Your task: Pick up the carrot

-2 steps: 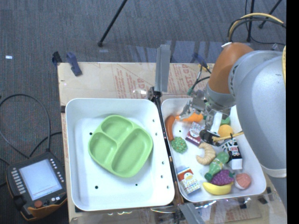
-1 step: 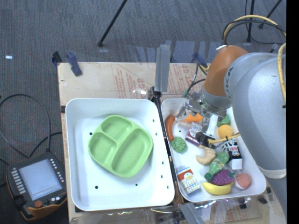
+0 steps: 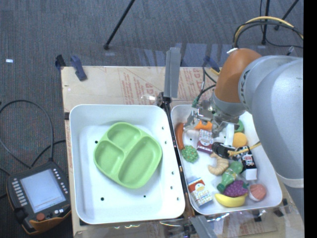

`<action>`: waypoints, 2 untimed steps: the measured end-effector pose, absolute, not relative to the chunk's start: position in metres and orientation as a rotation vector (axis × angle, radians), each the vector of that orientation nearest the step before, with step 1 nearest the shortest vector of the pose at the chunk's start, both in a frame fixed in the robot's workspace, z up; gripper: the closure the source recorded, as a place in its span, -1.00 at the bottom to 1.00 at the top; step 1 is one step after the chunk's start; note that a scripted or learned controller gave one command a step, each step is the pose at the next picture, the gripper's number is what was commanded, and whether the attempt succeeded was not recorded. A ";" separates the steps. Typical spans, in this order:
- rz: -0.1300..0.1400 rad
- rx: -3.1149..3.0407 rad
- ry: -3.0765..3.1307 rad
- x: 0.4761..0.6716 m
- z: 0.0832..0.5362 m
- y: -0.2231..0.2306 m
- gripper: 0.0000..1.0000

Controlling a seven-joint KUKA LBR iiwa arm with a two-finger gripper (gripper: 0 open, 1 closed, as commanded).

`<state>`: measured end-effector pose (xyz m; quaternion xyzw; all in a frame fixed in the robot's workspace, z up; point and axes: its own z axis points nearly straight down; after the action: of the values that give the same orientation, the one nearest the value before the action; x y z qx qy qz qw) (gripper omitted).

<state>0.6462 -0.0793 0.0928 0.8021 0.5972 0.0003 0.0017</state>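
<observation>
Gripper [image 3: 204,124] low in right bin [image 3: 267,175], seemingly touching carrot [image 3: 203,125].

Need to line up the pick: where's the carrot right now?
In the right bin, near its upper left, the carrot lies under the gripper, right of the hot dog.

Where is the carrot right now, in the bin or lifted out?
In the bin. The carrot lies among the toy foods in the right bin, directly beneath the gripper; whether it is gripped, cannot tell.
</observation>
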 end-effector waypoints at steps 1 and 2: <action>0.001 2.513 1.877 0.647 0.104 -0.079 1.00; 0.000 2.514 1.878 0.647 0.103 -0.079 -1.00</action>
<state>0.6468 -0.0790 0.1034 0.8011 0.5985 -0.0001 0.0020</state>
